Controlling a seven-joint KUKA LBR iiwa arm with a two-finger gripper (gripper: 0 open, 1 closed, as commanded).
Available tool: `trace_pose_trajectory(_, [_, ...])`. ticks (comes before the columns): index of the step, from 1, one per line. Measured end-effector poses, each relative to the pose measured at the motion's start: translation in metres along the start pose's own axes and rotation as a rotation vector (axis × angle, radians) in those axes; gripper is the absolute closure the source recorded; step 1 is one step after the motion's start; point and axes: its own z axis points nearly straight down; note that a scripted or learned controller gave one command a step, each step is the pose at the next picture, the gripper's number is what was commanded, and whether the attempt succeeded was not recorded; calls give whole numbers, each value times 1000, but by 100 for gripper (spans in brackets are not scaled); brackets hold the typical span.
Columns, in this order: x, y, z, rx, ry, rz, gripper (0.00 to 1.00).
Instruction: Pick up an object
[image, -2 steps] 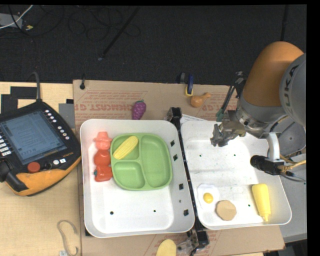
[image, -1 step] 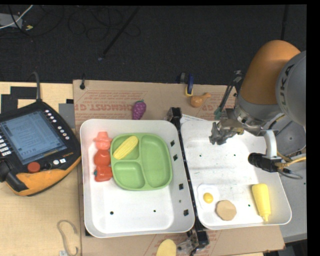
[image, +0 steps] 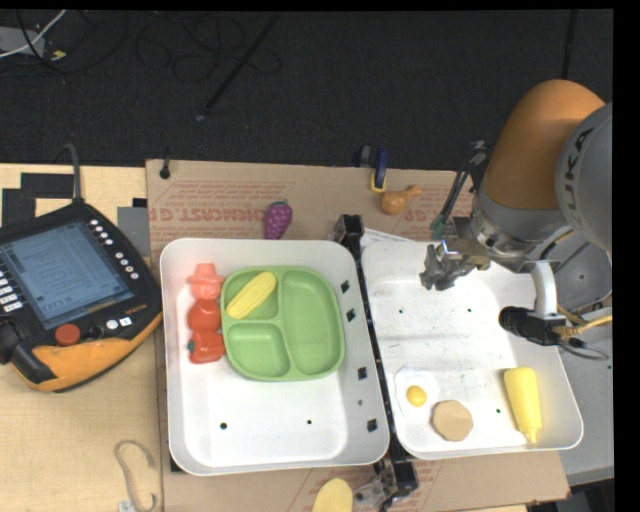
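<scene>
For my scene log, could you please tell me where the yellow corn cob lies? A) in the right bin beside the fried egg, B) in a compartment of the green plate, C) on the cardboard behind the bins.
B: the corn cob rests in the upper-left compartment of the green plate, in the left bin.

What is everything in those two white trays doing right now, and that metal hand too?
Grey robot hand: hovering over the right bin's back, nothing visibly held.
Yellow corn cob: lying in the green divided plate.
Red toy figure: lying beside the plate.
Yellow mustard bottle: lying flat.
Fried egg toy: flat.
Tan round cookie: flat.
</scene>
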Motion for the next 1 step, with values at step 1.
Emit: trace_pose_trajectory(1, [5,-7,4,3,0,4,100])
